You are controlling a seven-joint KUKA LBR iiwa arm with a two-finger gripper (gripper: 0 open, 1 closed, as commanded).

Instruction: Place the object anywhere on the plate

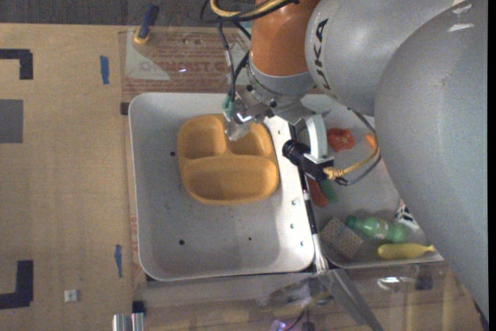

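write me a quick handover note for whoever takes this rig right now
Gripper: over the top edge of the yellow divided plate in the left bin; whether it holds anything can't be made out.
Plate: no object seen lying on its visible compartments.
Right bin: green item, yellow item, grey block, red item.
Done: nothing confirmed placed.
Left: confirm the grasp, then set the object on the plate.

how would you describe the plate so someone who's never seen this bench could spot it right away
Start at the left white bin, the one away from the arm's base. The plate lies in its upper half, just beneath the gripper. It is a yellow-orange divided plate with three compartments and rounded corners, far larger than the small items in the right bin, such as the green object and yellow object.
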